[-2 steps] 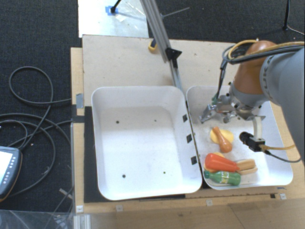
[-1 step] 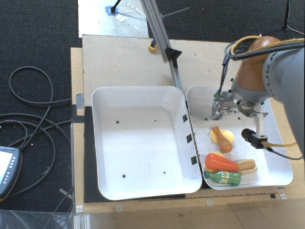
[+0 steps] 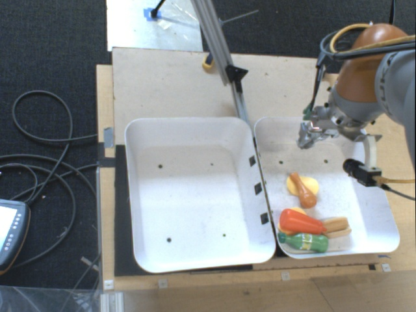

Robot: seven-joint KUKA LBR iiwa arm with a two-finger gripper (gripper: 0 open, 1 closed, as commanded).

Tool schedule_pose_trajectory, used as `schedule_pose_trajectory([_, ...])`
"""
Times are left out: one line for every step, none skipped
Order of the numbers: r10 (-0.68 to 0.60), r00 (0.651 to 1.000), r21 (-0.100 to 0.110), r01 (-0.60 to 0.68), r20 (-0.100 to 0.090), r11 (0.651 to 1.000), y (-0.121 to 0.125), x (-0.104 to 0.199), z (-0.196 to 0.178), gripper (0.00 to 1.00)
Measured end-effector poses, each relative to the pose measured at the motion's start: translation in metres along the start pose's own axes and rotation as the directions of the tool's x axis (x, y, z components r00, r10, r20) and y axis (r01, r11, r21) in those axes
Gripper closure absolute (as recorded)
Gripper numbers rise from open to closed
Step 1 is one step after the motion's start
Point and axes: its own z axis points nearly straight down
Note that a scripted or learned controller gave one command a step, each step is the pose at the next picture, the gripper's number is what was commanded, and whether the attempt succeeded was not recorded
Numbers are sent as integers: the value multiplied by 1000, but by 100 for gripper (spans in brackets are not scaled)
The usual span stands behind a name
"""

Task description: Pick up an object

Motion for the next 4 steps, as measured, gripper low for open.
schedule_pose_trajectory([-2, 1000, 2, 2, 0, 1000, 4, 2, -44, 100])
schedule_pose_trajectory([-2, 1000, 4, 2, -1, 1000, 6, 1, -75, 100])
schedule_pose_trajectory([-6, 1000, 5, 6, -3, 1000, 17, 48, -79, 100])
schedule_pose_trajectory([-7, 1000, 7, 7, -3, 1000, 32, 101, -63, 100])
